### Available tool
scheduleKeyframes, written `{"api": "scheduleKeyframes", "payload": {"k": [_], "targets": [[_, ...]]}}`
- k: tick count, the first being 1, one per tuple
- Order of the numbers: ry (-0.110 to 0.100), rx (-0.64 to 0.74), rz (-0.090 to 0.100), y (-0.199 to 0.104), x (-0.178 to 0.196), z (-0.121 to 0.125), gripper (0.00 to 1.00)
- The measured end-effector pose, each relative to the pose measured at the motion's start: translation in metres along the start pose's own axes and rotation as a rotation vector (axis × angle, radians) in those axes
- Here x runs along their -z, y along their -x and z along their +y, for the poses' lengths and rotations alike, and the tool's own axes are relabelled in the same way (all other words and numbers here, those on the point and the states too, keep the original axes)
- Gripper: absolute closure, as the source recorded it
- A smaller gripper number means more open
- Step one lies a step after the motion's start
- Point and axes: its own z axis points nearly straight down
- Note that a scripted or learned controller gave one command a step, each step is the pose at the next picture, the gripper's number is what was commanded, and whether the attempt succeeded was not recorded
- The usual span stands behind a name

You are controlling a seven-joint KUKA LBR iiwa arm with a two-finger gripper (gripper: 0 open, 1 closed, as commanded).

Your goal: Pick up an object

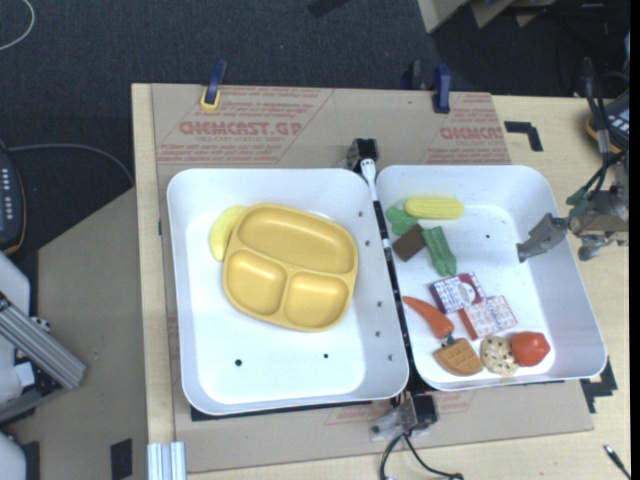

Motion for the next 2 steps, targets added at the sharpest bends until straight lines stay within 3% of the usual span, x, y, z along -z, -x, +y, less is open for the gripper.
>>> {"api": "scheduleKeyframes", "payload": {"k": [1,2], "targets": [[0.011,0.003,-0.003,0.0,0.005,0.002,0.0],[0.005,0.003,0.0,0.0,-0.039,0.008,0.0]]}}
